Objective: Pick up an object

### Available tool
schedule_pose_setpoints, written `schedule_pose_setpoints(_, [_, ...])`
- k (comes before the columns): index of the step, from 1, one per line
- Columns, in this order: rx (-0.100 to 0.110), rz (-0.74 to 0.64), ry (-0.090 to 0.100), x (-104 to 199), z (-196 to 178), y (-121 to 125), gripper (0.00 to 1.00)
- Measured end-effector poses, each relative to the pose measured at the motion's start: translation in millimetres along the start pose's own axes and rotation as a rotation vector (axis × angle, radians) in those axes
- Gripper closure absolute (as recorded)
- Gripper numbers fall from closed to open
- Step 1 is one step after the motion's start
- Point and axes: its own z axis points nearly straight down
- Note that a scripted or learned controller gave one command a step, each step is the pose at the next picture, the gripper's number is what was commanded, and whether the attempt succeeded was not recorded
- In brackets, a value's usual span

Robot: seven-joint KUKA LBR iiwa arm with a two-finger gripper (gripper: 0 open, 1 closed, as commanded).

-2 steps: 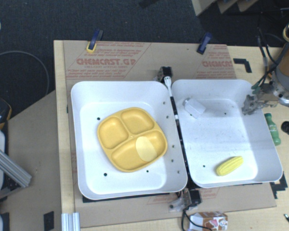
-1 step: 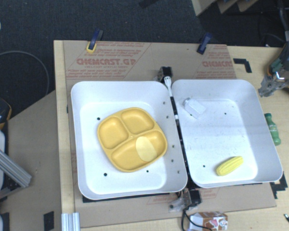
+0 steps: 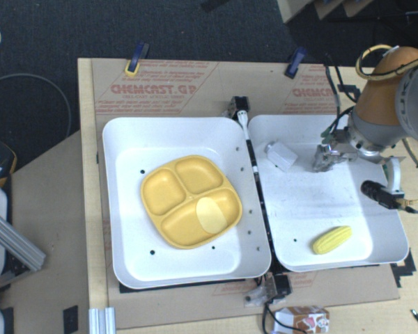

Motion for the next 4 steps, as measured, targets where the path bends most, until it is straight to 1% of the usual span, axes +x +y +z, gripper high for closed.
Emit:
schedule_pose_setpoints(1, [-0.028, 0.008, -0.015, -50, -162, -12, 1.00])
schedule_pose_setpoints(2, [-0.035, 0.000, -0.015, -29, -406, 44, 1.00])
schedule_pose_setpoints(3, [-0.008, -0.001, -0.003, 37, -360, -29, 1.00])
schedule_pose_setpoints(4, [0.004, -0.001, -0.001, 108, -253, -99, 1.00])
